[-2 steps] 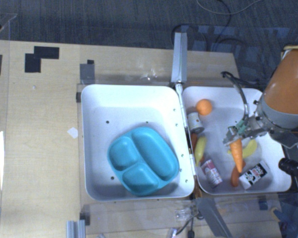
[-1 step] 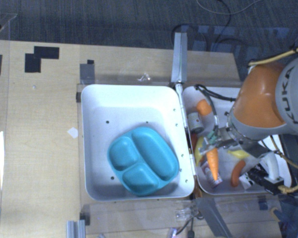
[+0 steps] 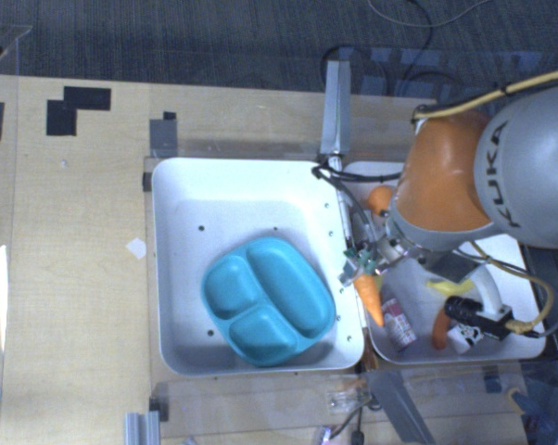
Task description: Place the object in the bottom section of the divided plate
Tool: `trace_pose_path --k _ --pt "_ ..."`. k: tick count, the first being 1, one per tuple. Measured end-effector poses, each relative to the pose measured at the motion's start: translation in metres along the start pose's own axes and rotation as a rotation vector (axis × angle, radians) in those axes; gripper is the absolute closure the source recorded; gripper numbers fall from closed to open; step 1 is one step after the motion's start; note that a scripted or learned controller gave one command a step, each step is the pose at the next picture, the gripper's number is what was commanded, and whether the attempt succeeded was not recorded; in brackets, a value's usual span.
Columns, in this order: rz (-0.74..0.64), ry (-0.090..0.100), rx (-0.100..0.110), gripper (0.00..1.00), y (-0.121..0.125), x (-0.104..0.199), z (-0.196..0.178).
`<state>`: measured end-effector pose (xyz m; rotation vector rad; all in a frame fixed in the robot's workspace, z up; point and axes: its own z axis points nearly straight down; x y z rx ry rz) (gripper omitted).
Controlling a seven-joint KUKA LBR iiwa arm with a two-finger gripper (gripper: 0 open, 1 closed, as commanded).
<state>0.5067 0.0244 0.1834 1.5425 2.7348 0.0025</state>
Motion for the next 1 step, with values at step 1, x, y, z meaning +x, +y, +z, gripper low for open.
trace_pose_path --k 1 --pt "0.0 0.0 0.0 0.0 -0.0001 -0.0002 -0.0001"
